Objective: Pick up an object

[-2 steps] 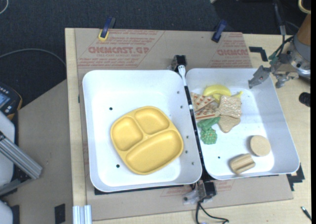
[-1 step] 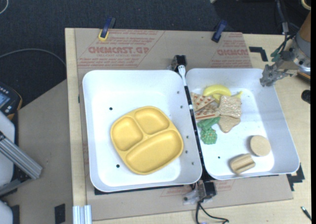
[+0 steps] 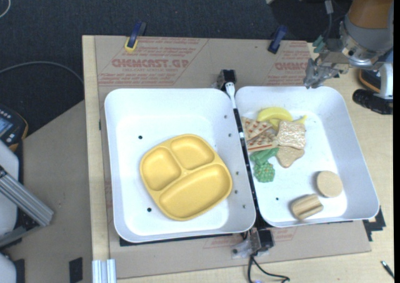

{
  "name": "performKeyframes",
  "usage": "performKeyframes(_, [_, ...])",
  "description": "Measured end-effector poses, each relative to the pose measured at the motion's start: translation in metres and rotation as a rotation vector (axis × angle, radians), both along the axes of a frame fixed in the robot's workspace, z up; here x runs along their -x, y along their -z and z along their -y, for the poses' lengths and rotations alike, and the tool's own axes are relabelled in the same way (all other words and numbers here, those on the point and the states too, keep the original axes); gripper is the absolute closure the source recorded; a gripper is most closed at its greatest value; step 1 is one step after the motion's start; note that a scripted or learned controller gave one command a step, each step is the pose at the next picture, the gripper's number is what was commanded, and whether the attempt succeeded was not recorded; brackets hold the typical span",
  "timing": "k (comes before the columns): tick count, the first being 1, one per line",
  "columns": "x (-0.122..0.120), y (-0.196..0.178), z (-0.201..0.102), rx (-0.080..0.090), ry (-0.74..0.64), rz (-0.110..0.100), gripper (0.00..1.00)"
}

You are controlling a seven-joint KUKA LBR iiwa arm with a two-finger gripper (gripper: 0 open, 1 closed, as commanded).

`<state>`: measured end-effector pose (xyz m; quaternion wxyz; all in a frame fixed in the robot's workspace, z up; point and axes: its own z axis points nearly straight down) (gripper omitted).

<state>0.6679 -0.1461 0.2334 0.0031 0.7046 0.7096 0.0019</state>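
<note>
Gripper [image 3: 317,75] hangs over the far rim of the right bin [image 3: 356,144], near its far right corner, with nothing between or under the tips; whether it is parted or closed cannot be made out at this angle. All candidate objects sit nearward and leftward of it inside that bin. Closest group: a yellow banana piece [image 3: 275,114] by the bin's far left part, touching or overlapping a waffle-patterned cracker [image 3: 259,133] and a speckled bread slice [image 3: 291,135], with a green leafy piece [image 3: 265,168] just nearward against the left wall. These crowd each other, so a clean grasp looks harder there. Well apart, toward the near right corner: a round tan disc [image 3: 328,183] and a short tan log [image 3: 305,206], its long axis running roughly left-right with a slight tilt. Those two lie isolated, likely easier targets. Left bin [image 3: 125,119] carries a yellow divided plate [image 3: 185,177], farthest from the gripper. Judgement: the coming move is a travel nearward and down into the right bin.
</note>
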Motion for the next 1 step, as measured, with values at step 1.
performKeyframes(1, [0.0439, -0.0299, -0.0386, -0.004, 0.003, -0.007, 1.00])
